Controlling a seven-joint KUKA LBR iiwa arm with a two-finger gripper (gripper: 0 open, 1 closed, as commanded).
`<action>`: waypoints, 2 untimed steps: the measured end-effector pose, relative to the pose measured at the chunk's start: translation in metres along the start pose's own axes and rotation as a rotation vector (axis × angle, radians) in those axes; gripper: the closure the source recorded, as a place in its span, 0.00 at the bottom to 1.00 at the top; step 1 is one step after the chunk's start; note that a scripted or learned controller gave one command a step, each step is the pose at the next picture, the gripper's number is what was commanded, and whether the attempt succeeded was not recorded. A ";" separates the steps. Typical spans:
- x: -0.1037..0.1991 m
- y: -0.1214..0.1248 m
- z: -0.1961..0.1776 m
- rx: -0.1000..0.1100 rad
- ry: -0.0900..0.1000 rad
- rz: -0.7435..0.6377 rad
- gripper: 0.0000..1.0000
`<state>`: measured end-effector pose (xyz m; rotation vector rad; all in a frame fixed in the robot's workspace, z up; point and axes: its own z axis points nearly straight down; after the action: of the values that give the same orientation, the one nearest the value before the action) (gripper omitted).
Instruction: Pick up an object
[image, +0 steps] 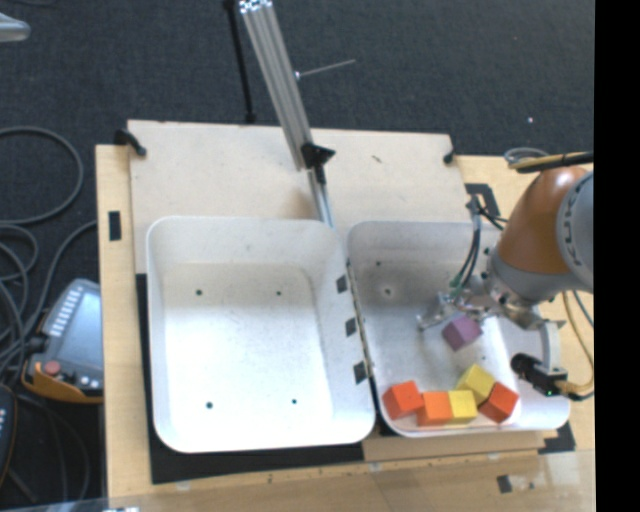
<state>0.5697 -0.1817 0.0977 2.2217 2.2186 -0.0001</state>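
In the camera view, two shallow white bins are seen side by side on a light wooden bench. The left bin (250, 330) fills the middle left of the frame; the right bin (400, 270) lies in the middle right. The arm (545, 235), grey with an orange band, is seen entering from the right edge of the frame and bending down into the right bin. The gripper (455, 315) is placed low over the centre of that bin, and a purple block (461, 331) is found just beneath its tip, touching or nearly touching it. Whether the fingers are apart, together, or closed on the block cannot be told, since they are small and blurred.

Along the lower edge of the right bin a cluster of blocks is seen: an orange-red block (403, 398), an orange block (436, 408), a yellow block (462, 404), a second yellow block (477, 381) and a red block (499, 401). A metal rail (285, 100) is seen slanting down from the top centre toward the bins.
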 end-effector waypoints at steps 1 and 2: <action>0.025 -0.027 -0.001 -0.002 -0.001 0.003 0.00; 0.023 -0.025 -0.011 -0.007 -0.001 0.007 1.00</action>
<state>0.5445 -0.1587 0.1089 2.2255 2.2059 0.0064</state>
